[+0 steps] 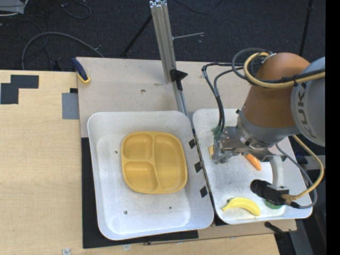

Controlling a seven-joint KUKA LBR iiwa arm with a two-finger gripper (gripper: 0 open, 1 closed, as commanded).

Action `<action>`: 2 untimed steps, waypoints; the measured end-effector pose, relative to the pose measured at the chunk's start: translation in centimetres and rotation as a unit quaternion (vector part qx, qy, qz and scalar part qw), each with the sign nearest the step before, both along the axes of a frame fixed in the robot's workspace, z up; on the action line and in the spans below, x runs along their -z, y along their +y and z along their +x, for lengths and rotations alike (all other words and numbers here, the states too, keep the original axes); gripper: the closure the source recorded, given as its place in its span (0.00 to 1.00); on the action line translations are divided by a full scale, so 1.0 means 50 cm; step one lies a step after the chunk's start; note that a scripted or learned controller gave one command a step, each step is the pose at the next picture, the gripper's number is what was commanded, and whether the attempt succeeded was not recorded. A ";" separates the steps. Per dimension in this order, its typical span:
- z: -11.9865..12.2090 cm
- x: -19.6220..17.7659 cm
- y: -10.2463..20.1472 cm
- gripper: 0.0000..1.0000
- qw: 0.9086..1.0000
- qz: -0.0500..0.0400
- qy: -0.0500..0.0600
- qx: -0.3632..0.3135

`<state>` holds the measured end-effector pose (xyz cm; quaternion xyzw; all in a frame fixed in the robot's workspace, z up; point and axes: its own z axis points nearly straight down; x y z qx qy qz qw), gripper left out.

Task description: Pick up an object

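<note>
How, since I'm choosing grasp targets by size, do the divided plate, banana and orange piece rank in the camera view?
Largest: divided plate.
Then banana.
Smallest: orange piece, though the arm may hide part of it.

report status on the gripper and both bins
Gripper low over right white bin, nothing visibly held. Yellow plastic banana and orange stick-shaped piece loose in that bin. Yellow three-compartment plate in left white bin, not blocking.

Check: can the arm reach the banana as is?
Likely yes. The banana lies uncovered near the right bin's front edge, and the gripper hangs over that same bin, nothing between them.
</note>
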<state>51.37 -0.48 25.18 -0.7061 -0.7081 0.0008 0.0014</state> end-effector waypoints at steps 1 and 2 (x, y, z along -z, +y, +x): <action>-0.004 0.004 0.094 1.00 1.000 0.000 0.001 -0.001; 0.019 0.035 0.186 1.00 1.000 -0.001 0.000 0.000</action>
